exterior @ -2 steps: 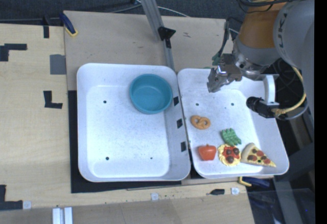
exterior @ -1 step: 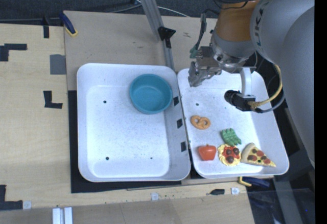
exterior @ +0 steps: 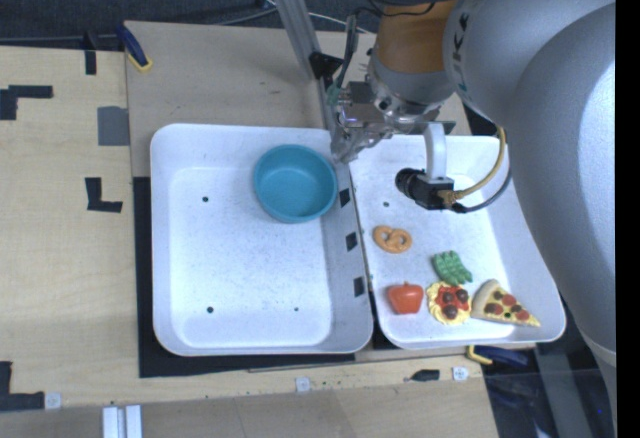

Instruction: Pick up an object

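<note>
A blue bowl (exterior: pixel 295 183) sits upright in the left bin (exterior: pixel 200 266), at its far right corner against the wall shared with the other bin. My gripper (exterior: pixel 343 146) hangs just above and to the right of the bowl's rim, over the divide between the two bins. Its tip is close to the bowl's right edge, and I cannot make out whether it touches. The right bin (exterior: pixel 520 236) holds a pretzel (exterior: pixel 393 239), a green leafy piece (exterior: pixel 451 267), a red tomato (exterior: pixel 405 298), a small round pizza (exterior: pixel 449 303) and a pizza slice (exterior: pixel 503 305).
The arm's grey body and orange band cover the far right part of the right bin. A grey pole (exterior: pixel 290 6) slants down behind the gripper. The small toys are clustered at the near end of the right bin.
</note>
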### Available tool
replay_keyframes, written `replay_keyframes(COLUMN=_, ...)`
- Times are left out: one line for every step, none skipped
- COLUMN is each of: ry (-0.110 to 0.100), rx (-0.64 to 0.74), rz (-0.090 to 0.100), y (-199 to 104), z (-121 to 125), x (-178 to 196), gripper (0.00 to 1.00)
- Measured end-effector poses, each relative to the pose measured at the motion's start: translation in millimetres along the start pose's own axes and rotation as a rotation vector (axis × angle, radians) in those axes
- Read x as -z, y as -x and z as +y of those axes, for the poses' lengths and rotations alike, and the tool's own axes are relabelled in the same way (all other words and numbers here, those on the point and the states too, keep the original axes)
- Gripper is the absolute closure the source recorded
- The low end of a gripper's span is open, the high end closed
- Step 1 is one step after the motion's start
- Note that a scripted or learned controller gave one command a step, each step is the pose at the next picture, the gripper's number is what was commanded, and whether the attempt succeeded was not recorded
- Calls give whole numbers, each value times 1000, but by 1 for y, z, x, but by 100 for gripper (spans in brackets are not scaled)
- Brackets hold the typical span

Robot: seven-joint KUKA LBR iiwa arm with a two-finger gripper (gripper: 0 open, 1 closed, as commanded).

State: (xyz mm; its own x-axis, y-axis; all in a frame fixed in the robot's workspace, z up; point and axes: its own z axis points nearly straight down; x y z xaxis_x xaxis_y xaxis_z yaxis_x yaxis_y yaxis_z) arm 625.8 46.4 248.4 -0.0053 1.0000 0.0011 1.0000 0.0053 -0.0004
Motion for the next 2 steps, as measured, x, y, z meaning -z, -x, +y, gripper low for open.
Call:
replay_keyframes(ry=-2, rx=-1, rz=-1, y=-52, z=6, x=-13, gripper=100)
replay_keyframes(ry=0, rx=-5, rz=-2, y=-50, z=6, x=-12, gripper=0)
